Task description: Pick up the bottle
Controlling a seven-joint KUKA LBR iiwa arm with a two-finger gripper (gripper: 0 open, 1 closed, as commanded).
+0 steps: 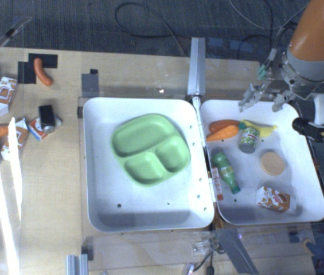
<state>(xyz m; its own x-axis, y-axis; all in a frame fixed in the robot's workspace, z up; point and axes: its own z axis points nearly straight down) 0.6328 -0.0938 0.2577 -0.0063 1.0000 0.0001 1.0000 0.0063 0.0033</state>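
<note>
Green plastic, the bottle (pixel 225 171) lies flat in the right bin (pixel 316 208), against its left wall, long axis running up-left to down-right, cap end farther from the camera. A carton (pixel 273 199) lies nearer, a round disc (pixel 273 163) beside the bottle, then a can (pixel 248 138), carrot (pixel 222 133) and banana (pixel 262 129). The left bin (pixel 93 199) holds a green tray (pixel 151 148). Farthest, the jaws (pixel 262 99) hang spread and empty above the bin's back edge; the bottle lies nearer the camera and left of them.

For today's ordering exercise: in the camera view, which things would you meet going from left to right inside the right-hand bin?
Green bottle → can → round biscuit. The carrots, banana and carton overlap these in the order, so I left them out.
</note>
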